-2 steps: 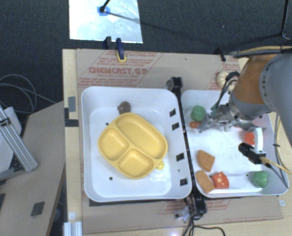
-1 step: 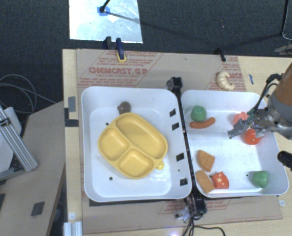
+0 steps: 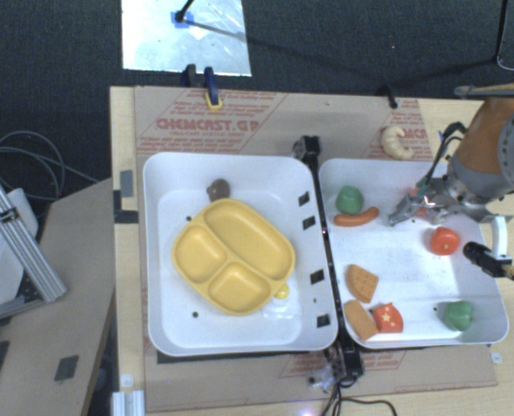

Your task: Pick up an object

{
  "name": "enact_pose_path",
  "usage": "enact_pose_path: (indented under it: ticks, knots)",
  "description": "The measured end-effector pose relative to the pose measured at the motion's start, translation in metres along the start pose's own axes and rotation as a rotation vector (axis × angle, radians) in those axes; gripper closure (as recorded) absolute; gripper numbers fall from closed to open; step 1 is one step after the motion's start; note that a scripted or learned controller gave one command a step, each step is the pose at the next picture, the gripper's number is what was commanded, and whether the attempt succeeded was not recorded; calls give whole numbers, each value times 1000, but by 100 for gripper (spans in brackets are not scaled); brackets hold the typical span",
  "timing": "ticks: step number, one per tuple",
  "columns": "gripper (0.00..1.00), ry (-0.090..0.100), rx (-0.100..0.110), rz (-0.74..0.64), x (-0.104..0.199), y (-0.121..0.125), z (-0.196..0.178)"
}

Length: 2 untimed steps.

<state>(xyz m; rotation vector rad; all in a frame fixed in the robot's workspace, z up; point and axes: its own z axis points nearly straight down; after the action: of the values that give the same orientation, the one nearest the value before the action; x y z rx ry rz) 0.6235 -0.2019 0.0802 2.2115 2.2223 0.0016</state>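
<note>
Overhead: gripper (image 3: pixel 406 210) low in right bin (image 3: pixel 413 271), near its far edge, fingers spread, grasping nothing. Just beside: sausage (image 3: pixel 356 218), green ball (image 3: pixel 349 199), tomato (image 3: pixel 445 242). Yellow tray (image 3: pixel 231 256) filling left bin (image 3: pixel 174 319).

Claw (image 3: pixel 406 211) low, arm (image 3: pixel 491 146) bent (reaching from right).
</note>
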Motion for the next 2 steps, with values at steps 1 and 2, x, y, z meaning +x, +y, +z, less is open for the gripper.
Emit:
enact_pose_path:
  ticks: [1,2]
  knots:
    - [0,4,3,-1,-4,48,-6]
    - [100,0,-3,-4,-4,48,-17]
